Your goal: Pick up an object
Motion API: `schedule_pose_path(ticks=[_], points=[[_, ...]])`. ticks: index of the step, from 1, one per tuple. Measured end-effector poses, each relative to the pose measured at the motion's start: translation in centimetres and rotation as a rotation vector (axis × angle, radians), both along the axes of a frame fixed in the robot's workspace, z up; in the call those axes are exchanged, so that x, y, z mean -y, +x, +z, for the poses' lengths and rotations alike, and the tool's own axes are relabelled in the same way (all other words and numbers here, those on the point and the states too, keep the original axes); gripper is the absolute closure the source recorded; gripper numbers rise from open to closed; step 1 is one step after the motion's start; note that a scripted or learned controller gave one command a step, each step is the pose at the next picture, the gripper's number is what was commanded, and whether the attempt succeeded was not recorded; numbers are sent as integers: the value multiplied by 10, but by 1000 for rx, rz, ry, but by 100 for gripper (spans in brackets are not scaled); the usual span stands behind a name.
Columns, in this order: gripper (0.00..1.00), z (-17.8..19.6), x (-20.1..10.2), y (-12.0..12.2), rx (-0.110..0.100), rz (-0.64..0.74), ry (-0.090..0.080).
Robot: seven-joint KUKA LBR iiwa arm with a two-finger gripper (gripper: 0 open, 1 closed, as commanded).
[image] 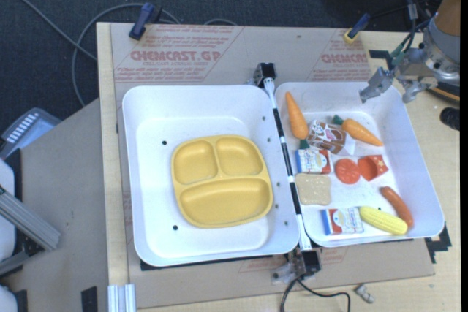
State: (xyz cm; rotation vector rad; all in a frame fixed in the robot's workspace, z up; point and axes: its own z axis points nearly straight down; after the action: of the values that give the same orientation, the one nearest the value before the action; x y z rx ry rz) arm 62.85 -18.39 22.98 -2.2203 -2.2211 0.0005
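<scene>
Camera view looks down on toy food scattered in the right bin [420, 179]: two carrots [295, 115], a tomato [346, 171], a red pepper piece [372, 166], a corn cob [383, 220], a sausage [397, 205], a bread slice [314, 190] and small printed packets [343, 221] whose labels are too small to read. Gripper [393, 86] hangs over that bin's far right corner, fingers spread apart with nothing between them. Most of the arm is cut off at the right edge. Left bin [142, 157] holds a yellow divided tray [221, 180].
</scene>
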Motion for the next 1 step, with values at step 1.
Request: schedule_pose_path(ticks=[1], points=[[0, -91, 24, -3, -1, -1, 0]])
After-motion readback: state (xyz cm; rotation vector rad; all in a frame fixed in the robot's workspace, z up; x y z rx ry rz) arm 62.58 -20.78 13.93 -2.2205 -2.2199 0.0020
